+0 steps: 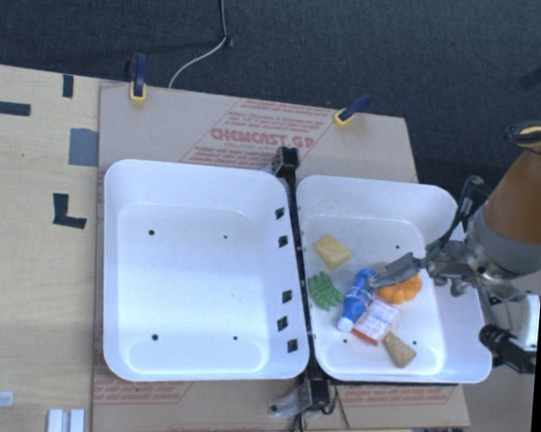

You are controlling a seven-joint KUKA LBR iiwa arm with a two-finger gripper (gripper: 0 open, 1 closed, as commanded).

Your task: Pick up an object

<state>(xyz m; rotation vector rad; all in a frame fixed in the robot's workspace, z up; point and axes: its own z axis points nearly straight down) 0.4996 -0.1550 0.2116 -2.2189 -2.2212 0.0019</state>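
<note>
The right bin (pixel 439 220) holds several small objects. A yellow block (pixel 332 252) lies near its middle, with a green leafy piece (pixel 321 290) at the left wall. A blue bottle (pixel 355 298) lies tilted beside a white and red packet (pixel 375 322). A tan wedge (pixel 398 349) sits near the front rim. My gripper (pixel 399 269) reaches in from the right and sits low over an orange object (pixel 401 289), partly covering its top. I see nothing lifted off the bin floor.
The left bin (pixel 190 269) stands beside the right one, with a black divider strip (pixel 288 259) between them. Both rest on a cardboard sheet (pixel 249 133) clamped at the back. The arm's orange band (pixel 526 195) is at the right edge.
</note>
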